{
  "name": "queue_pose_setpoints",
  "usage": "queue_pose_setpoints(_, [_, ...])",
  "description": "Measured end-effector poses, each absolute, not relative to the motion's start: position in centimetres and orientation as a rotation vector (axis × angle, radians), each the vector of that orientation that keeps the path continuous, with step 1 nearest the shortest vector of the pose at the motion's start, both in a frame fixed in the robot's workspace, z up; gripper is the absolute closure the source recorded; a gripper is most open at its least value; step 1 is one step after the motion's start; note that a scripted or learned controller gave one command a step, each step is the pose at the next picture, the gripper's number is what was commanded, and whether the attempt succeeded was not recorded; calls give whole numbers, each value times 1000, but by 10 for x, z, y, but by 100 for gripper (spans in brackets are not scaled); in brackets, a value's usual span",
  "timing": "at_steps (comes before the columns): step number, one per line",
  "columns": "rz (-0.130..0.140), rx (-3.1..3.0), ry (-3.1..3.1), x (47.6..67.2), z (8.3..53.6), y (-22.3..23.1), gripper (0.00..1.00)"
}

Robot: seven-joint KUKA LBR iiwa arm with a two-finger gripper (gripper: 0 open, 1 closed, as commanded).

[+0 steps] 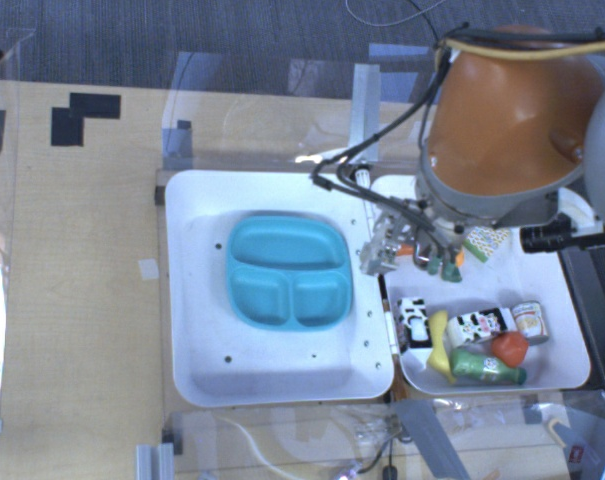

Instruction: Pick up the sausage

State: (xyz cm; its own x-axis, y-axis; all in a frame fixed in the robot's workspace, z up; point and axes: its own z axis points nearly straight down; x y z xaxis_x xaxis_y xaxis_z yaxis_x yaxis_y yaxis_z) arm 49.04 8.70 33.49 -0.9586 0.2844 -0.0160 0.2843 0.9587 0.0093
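I see the green bottle, tomato, banana and milk cartons crowding the right bin's near end. Beyond them the pincer hangs over the bins' shared rim, its spread unreadable. I cannot identify the sausage. A blue divided plate sits left.

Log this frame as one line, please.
arm: over right white bin | pincer: near divider, grip unclear | blue three-compartment plastic plate: left bin | sausage: not identified

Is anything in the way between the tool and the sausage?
Nothing visible. The tool hangs just over an orange piece, likely the sausage, at the back of the right bin; the other toys lie nearer the front.
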Motion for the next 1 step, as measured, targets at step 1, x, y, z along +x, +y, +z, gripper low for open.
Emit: queue_pose_setpoints(1, [16, 445, 3084, 492, 347, 88, 100])
